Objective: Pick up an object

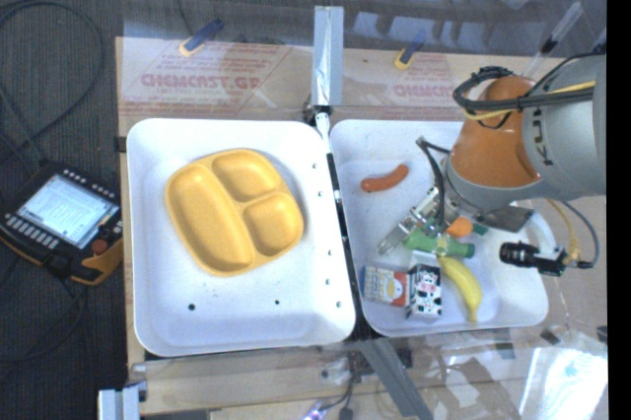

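You've got two bins side by side on the worktop [138,93]. Left bin [158,310] holds the divided tray [235,209]. Right bin [375,152] holds a sausage [385,178] at the back, and a carton [385,285], small box [425,291] and banana [461,284] at the front. Pincer [418,219] sits between them.

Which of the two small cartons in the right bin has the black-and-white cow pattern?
The right carton, beside the banana. The left carton is orange and white.
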